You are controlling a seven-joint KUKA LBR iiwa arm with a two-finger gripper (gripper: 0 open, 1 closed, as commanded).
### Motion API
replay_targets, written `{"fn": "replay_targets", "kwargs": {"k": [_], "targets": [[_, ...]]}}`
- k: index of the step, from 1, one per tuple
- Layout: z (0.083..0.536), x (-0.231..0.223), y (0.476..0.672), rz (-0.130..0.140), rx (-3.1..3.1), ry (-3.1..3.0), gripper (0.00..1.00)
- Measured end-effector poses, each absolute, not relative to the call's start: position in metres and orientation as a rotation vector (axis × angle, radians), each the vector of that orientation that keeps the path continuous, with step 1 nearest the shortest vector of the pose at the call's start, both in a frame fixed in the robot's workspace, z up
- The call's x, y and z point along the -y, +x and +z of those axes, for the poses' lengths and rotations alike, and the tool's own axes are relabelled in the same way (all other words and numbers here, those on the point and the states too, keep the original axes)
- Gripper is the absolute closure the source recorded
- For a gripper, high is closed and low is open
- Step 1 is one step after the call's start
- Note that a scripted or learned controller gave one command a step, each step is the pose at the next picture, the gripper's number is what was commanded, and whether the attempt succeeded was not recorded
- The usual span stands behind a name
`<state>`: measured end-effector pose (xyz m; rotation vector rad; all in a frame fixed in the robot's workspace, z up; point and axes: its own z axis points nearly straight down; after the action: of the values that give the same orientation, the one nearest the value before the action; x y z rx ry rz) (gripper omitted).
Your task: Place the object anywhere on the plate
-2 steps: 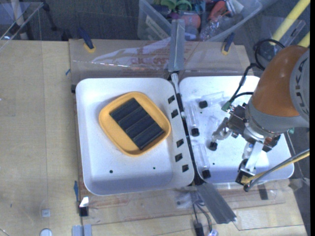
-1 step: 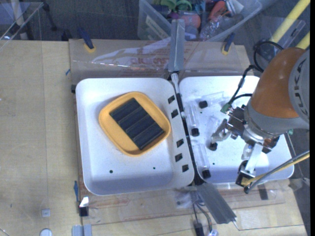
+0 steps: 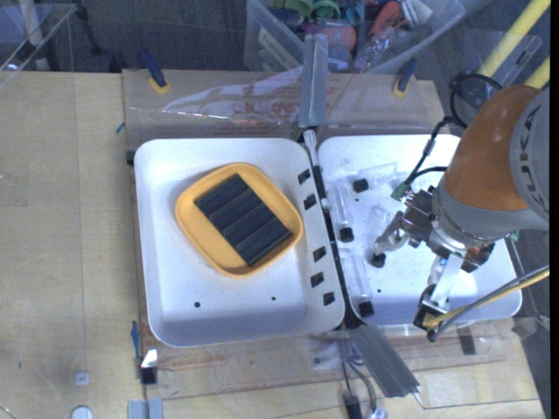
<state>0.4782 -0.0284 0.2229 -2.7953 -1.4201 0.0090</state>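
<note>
Already a flat black ribbed slab [image 3: 243, 219], rectangular with parallel grooves, lies on the yellow plate [image 3: 194, 227], a rounded-square dish with a raised rim, in the left white bin [image 3: 166, 304]. Its long axis runs from about ten o'clock to four o'clock. At three o'clock from the plate, over the right bin [image 3: 498, 291], hangs the gripper [image 3: 409, 260] beneath the arm's glossy orange band [image 3: 489, 160]. Whether it is open or closed I cannot tell. A clear plastic tub [image 3: 262, 33] of mixed coloured items stands at twelve o'clock, behind the bins.
</note>
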Motion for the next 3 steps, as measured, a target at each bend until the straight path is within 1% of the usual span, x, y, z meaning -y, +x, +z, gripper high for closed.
{"fn": "replay_targets", "kwargs": {"k": [1, 2, 3], "targets": [[0.255, 0.019, 0.504, 0.002, 1.572, -2.72, 0.0], [0.224, 0.064, 0.526, 0.006, 1.555, -2.727, 0.0], [0.238, 0.048, 0.512, 0.007, 1.508, -2.752, 0.0]]}}
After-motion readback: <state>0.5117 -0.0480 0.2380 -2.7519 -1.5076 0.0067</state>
